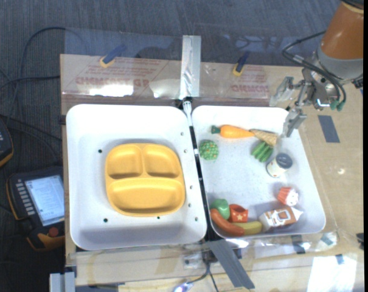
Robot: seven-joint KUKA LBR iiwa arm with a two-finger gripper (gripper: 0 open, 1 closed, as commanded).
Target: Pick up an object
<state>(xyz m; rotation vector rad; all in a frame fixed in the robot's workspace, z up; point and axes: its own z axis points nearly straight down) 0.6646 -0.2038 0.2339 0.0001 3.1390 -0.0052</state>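
Note:
My gripper (pixel 289 106) hangs over the right bin's (pixel 310 181) far right corner, open, with nothing between its fingers. Just left of and below its lower finger (pixel 291 122) lie an orange carrot (pixel 235 131), a tan wedge (pixel 264 137) and a green pickle (pixel 261 151). A small bottle with a grey cap (pixel 280 163) stands close below the gripper. Further left is a green broccoli piece (pixel 208 150). Along the near wall lie a red sausage (pixel 225 224), a red block (pixel 238 212), a banana (pixel 252 227), a small carton (pixel 280 218) and a red-and-white piece (pixel 288 195).
The left bin (pixel 86 139) holds a yellow divided tray (pixel 145 177). A metal strip (pixel 191 66) stands at the back between the bins. Cables and handheld units (pixel 34 199) lie on the floor to the left. The arm's orange band (pixel 345 29) is at the top right.

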